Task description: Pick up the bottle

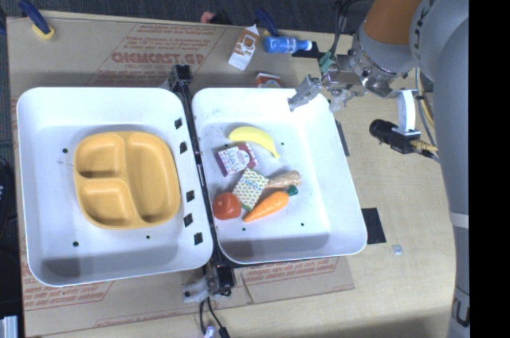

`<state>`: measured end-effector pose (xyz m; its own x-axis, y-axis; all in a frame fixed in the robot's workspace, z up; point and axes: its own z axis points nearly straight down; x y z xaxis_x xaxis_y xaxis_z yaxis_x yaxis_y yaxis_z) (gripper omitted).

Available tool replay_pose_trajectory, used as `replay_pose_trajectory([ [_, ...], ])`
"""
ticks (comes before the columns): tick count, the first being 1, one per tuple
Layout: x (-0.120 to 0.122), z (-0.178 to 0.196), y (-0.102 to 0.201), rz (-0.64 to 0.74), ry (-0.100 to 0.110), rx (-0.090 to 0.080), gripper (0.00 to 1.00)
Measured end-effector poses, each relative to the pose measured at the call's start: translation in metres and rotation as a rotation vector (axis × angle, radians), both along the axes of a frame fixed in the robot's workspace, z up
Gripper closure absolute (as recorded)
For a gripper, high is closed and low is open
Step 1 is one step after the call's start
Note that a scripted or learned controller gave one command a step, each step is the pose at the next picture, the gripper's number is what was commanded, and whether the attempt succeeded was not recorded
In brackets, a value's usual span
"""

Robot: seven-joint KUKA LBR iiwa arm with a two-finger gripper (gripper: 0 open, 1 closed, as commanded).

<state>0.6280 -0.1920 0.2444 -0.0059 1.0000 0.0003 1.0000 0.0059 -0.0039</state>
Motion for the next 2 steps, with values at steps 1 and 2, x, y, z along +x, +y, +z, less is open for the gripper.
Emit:
replay_pose_trajectory([
  [1, 0.000, 0.010, 0.001, 0.005, 0.002, 0.000, 1.00],
  [2, -0.039, -0.076, -0.018, -0.224, 0.001, 0.000, 1.00],
])
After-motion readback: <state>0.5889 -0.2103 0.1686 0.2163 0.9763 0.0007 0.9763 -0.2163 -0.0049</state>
